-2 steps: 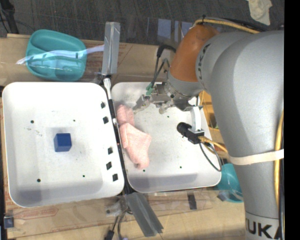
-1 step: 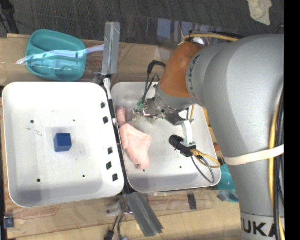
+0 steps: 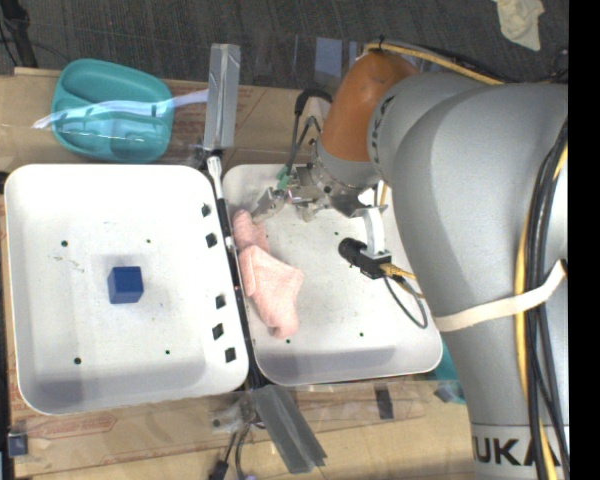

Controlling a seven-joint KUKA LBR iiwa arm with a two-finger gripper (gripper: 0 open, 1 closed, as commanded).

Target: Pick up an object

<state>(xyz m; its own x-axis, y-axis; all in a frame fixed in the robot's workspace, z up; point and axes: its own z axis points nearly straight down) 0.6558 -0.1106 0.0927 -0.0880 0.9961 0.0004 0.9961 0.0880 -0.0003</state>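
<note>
The gripper (image 3: pixel 280 196) hangs in the right bin (image 3: pixel 400 343), near its upper left corner, just above the pink cloth (image 3: pixel 268 283) lying along the bin's left wall. To grasp well, the arm should descend onto the cloth's bunched top end. Whether the jaws are open cannot be told; they are small and cluttered. A blue cube (image 3: pixel 126 284) sits in the left bin (image 3: pixel 40 208).

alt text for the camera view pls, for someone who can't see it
A grey robot arm reaches from the right into the right white bin, its gripper just above a crumpled pink cloth by the bin's left wall. The left bin holds a small blue cube; a teal container lies behind it.
</note>
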